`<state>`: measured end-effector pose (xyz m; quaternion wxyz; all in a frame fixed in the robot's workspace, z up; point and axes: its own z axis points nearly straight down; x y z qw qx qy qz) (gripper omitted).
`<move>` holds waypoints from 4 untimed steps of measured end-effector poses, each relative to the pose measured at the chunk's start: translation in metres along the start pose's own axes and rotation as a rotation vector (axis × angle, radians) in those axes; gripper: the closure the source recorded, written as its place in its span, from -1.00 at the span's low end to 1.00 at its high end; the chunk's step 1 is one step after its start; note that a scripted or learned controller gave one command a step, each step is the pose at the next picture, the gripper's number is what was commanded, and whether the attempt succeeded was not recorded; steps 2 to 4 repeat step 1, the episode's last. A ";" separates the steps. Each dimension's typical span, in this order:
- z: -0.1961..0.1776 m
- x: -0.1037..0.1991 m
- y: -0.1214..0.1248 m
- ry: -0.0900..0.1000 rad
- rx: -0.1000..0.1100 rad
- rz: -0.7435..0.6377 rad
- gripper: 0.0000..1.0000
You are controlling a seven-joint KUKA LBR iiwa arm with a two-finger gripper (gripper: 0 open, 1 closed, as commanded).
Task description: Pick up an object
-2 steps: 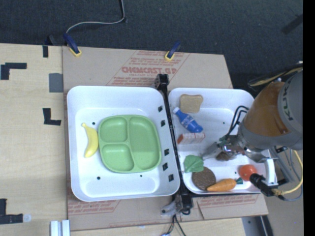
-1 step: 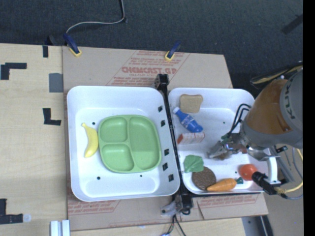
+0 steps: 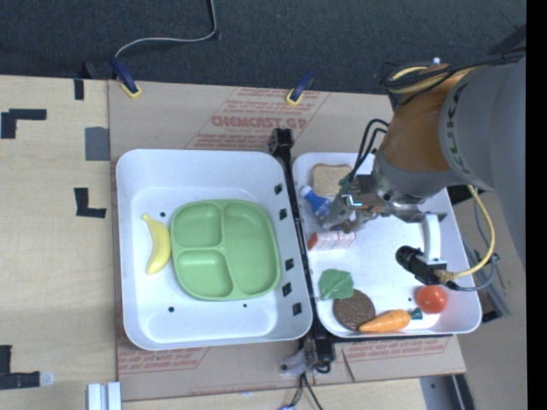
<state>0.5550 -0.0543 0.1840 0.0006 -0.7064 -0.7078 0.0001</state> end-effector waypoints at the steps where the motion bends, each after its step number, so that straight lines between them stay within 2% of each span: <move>1: -0.029 0.061 0.006 0.000 0.001 0.000 1.00; 4: -0.029 0.061 0.006 0.000 0.001 0.000 1.00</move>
